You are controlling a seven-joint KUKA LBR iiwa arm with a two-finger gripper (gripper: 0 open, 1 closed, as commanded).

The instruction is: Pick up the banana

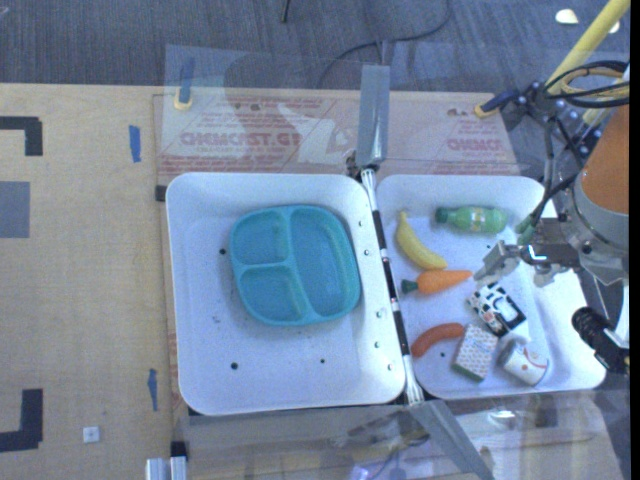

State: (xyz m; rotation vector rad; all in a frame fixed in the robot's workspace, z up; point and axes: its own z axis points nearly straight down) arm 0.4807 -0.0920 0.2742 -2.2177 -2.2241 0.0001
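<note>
1. Locate the banana in the right bin, near that bin's left wall, lying lengthwise with its curve bowing toward the carrot just below it.
2. Note the gripper low over the same bin, to the right of the carrot's tip and just above the black-and-white object. Cannot tell from this slant how far open it is; nothing seen in its hold.
3. Shift left and slightly toward the far side of the bin, so as to arrive over the banana's middle and not over the carrot.
4. Turn the wrist to close across the banana's narrow width, not along its length; judged likely to slip out otherwise.
5. Open wide before descending, and come straight down to avoid nudging the carrot, which sits very near the banana's lower end.
6. Keep clear of the green bottle lying to the banana's right, and of the bin's left wall.
7. Lift only after closing fully; expect a smooth, curved skin that may roll.
8. Labels: reddish print on the clear sheet behind both bins, repeated on the right, too faint to read with confidence.
9. Bottle label: green, no legible words. Small packet and white cup near the front: markings too small to read.
10. No writing visible on the blue divided plate in the left bin.
</note>
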